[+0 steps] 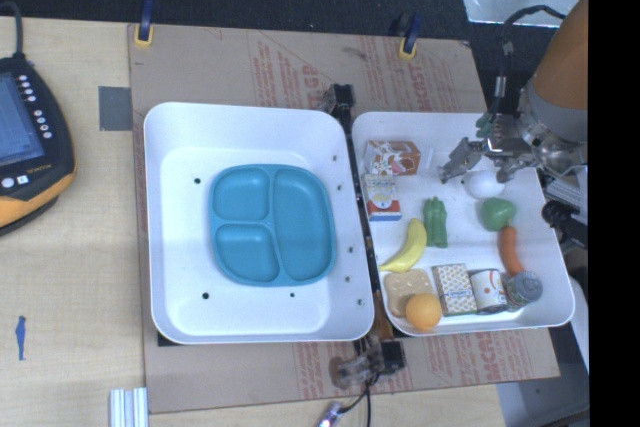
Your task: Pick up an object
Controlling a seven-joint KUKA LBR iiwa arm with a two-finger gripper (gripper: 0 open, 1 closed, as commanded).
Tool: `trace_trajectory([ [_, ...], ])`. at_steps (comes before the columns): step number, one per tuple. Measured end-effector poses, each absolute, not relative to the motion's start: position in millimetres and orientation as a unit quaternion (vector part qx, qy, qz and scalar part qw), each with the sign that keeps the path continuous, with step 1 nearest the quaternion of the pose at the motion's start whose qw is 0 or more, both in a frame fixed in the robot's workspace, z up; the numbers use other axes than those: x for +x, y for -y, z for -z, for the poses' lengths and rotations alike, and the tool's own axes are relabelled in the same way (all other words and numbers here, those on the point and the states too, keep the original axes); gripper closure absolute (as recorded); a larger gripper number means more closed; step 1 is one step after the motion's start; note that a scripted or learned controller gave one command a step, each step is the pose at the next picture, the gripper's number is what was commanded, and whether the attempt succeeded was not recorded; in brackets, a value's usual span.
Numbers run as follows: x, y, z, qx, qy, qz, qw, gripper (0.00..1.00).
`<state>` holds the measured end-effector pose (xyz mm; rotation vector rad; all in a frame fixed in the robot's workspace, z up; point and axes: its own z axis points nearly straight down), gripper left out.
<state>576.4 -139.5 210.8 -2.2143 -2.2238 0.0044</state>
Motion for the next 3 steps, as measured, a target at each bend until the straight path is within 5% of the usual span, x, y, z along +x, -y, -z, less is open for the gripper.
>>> trace_trajectory([
  [1, 565.5, 127.8, -90.8, -0.706, 0.709, -0.0024, 0.002, 0.0],
  [2, 566.0, 128.9, -101.5, -0.705, 0.71, -0.0035, 0.002, 1.0],
  [3, 583.4, 61.4, -192.6, -0.705, 0.709, -0.0002, 0.001, 1.0],
])
